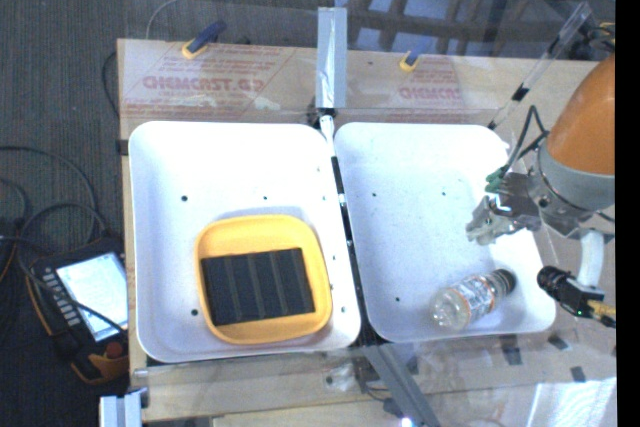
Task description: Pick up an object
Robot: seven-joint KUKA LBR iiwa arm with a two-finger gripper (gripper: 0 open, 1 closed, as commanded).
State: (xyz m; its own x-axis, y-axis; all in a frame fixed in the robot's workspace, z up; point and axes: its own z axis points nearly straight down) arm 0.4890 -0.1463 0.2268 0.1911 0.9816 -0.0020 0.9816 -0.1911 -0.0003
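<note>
1. Bottle (pixel 472 296): a clear plastic one with a dark cap lies on its side in the right bin (pixel 420 175), near the front right corner, cap toward the right wall.
2. My gripper (pixel 490 220) hangs over the right part of that same bin, above and a little behind the bottle, well apart from it. Nothing is between its tips.
3. Whether my gripper is spread or closed I cannot tell; it is small and tangled with cables at this slant.
4. My arm (pixel 585 140) comes in from the right, the orange band showing above the grey wrist.
5. In the left bin (pixel 170 165) a yellow tray (pixel 263 278) with a dark ribbed inset lies flat toward the front, close to the wall between the bins.
6. Both bins sit side by side on the worktop (pixel 250 80), touching along their inner rims.
7. Two clamps (pixel 203 37) grip the worktop's far edge, one with a blue handle.
8. On the floor to the left lies a handheld control pad (pixel 85 290) with a lit screen and cables.
</note>
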